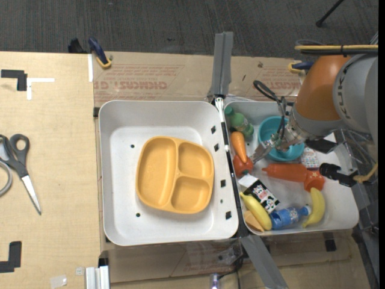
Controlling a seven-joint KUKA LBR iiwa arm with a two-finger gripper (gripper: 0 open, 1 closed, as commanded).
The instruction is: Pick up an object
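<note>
two white bins are seen from above. the left bin (114, 179) holds a yellow divided plate (175, 175). the right bin (337, 218) is crowded; the gripper (278, 144) hangs over a teal bowl (281, 140), its grasp state untellable. a separated item like the ketchup bottle (293, 173) is best targeted, centred before closing.

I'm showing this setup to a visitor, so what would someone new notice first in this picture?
First, the yellow divided plate lying alone in the left bin. Next, the crowded right bin, with a carrot, an orange bottle, bananas and a teal bowl. The grey arm's gripper hangs over that bowl, and scissors lie on the bench at far left.
</note>
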